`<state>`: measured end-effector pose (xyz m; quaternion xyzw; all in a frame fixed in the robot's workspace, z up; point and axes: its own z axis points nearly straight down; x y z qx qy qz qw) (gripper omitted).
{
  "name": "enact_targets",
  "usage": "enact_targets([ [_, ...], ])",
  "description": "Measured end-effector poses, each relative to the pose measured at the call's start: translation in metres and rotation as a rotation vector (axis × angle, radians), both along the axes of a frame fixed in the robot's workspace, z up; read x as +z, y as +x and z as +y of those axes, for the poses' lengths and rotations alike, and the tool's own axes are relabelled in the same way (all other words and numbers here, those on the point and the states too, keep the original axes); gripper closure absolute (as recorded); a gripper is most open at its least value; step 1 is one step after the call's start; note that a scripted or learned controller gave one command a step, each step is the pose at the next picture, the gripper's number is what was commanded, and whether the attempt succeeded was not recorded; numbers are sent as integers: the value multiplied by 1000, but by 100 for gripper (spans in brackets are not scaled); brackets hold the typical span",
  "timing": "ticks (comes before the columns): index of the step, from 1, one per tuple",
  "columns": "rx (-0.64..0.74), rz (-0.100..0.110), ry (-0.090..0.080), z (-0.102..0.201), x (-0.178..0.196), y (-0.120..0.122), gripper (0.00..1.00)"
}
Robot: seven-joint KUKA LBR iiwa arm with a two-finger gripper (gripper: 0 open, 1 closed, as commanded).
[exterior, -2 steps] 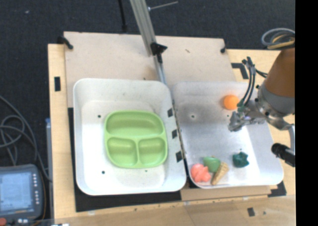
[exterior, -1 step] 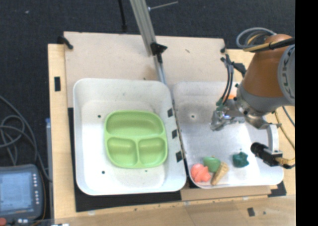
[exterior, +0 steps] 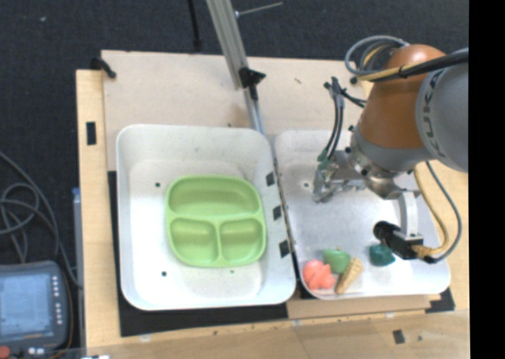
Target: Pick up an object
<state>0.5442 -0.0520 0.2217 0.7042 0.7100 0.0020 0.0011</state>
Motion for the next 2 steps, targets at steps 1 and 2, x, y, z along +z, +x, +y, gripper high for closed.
enact_targets([
  [1, 0, 1, 0, 49, 14, 8, 100],
  [2, 0, 3, 1, 102, 24, 13, 100],
])
